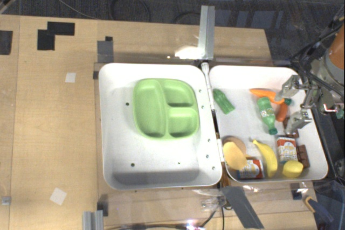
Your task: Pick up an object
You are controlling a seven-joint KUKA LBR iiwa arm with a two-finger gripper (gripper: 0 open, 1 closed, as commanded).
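Observation:
The right bin (242, 81) holds several small items. Among them are a green bottle (267, 114), an orange carrot (264, 93), a red-orange piece (282, 110), a green packet (222, 100), a banana (268, 154), a lemon (291, 168) and a red-labelled can (287, 148). My gripper (293, 103) hangs over the bin's right side, just right of the red-orange piece. It is open, with one finger (290, 85) toward the back and the other toward the front. Nothing sits between them.
A green divided plate (164, 107) lies in the left bin (116, 159). A tan rounded item (234, 153) and a tipped can (250, 168) crowd the right bin's front. A brown bar (303, 155) lies by the right wall. A metal post (207, 29) stands behind the bins.

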